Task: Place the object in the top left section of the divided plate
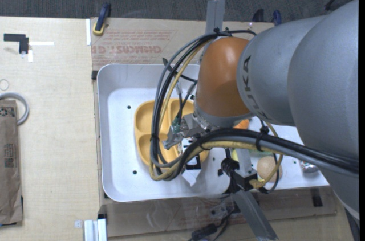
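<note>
A yellow divided plate (pixel 149 127) lies in the left white bin (pixel 114 120), with its right half hidden by my arm. The grey arm with its orange band (pixel 225 83) hangs over the plate and covers the gripper; the wrist hardware and cables sit over the plate's middle. A round tan object (pixel 266 166) rests in the right bin near the front. A bit of orange (pixel 242 124) peeks out just under the arm.
Black and yellow cables (pixel 171 160) loop low over the plate's front. A silvery item (pixel 309 167) lies at the right bin's front. A brown paper bag (pixel 10 166) and a yellow-blue clamp (pixel 102 19) sit on the bench outside the bins.
</note>
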Controlling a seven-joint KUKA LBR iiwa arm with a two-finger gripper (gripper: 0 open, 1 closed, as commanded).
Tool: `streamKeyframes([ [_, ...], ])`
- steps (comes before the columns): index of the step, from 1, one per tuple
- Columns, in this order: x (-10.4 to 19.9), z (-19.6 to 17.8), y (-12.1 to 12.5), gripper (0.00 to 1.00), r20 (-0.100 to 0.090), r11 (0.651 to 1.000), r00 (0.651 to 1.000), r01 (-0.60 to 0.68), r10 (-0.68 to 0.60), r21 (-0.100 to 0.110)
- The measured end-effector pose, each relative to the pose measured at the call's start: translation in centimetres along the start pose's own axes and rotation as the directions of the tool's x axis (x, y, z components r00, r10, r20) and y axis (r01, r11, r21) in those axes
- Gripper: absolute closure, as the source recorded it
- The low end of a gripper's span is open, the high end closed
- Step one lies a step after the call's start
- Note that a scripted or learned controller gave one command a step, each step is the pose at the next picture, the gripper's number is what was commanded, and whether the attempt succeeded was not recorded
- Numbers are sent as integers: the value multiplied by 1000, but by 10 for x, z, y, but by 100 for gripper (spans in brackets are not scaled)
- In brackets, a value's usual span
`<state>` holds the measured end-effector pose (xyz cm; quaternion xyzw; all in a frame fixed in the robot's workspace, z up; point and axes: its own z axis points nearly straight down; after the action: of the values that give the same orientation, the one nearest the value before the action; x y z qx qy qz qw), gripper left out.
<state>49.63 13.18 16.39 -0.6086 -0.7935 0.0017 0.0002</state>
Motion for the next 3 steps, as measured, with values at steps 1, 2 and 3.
streamKeyframes([
  [1, -40, -182, 47, 0, 1, 999, 999, -48, 48, -1],
  [2, 38, -24, 46, 0, 0, 996, 996, 85, -85, 3],
  [3, 75, -21, 21, 0, 0, 993, 993, 119, -119, 1],
])
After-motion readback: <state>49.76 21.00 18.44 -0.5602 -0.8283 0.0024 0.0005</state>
